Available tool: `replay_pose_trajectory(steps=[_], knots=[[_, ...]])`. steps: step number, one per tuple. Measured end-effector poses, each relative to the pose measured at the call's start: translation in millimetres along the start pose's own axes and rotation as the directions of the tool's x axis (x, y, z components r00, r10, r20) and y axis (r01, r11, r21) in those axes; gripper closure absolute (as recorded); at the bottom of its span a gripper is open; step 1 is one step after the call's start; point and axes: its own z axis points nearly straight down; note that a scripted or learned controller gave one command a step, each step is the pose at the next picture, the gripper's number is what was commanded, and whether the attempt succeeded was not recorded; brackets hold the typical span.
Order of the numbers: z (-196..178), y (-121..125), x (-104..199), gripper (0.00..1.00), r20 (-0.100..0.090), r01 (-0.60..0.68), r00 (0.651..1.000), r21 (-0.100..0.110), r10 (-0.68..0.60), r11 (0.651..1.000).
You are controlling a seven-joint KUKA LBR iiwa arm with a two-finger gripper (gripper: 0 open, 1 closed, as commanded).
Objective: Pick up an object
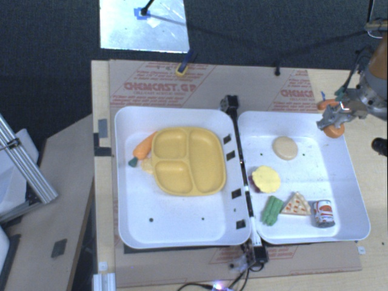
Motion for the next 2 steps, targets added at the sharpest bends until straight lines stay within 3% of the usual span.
replay_pose_trajectory(steps=[2], knots=[[-13.1, -48.4, 100.1, 1.0, -0.002, 0.004, 1.0, 0.003, -0.004, 1.0]])
